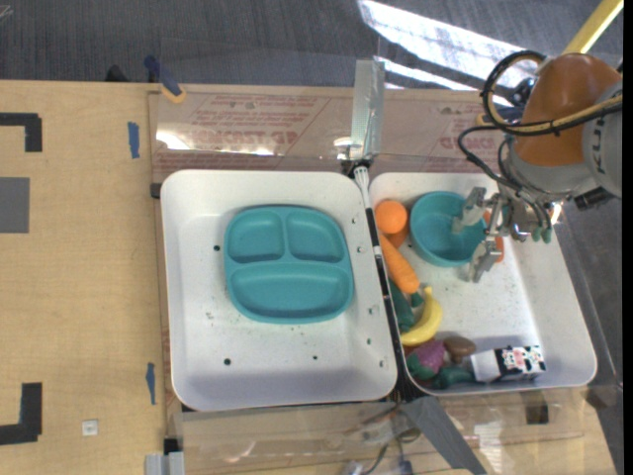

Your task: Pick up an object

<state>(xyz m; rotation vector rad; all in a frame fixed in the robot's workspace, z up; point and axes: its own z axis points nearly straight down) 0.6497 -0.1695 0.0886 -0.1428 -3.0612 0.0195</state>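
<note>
**Teal bowl under the gripper in the right bin**

Teal and round, a small plastic bowl [442, 228] sits at the far end of the right white bin [554, 310], and the two-finger gripper [479, 237] hangs just over its right rim. The fingers [484, 258] look spread, with nothing visibly between them; no object is held yet. That placement suggests the rim or something beside it is the likely target.

Left of the bowl lies an orange ball [392, 216], then a long orange carrot toy [399, 264] along the bin's left wall, a yellow banana toy [425, 322], a purple-and-green cluster [431, 360], a brown rounded piece [459, 345] and a white bottle with black patches [507, 362] at the near end.

The left white bin [188, 295] holds one teal divided plate [288, 262], lying flat near its middle.
</note>
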